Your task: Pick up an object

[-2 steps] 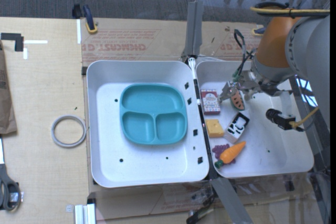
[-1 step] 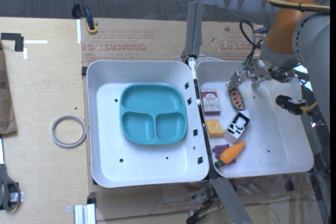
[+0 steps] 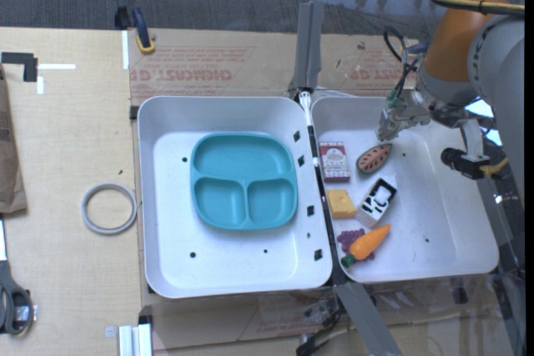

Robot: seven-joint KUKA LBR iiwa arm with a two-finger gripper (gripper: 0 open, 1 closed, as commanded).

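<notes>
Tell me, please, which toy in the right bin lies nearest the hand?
The watermelon slice, just below-left of the hand; the carrot lies farthest.

I read two markings. The small black-and-white card [image 3: 377, 201], lying below and slightly left of the gripper [image 3: 389, 129] in the right bin, carries bold white characters resembling "K" and "C". The cardboard sheet [image 3: 200, 62], far left of the gripper, bears inverted red print; I cannot make out its wording reliably.
</notes>
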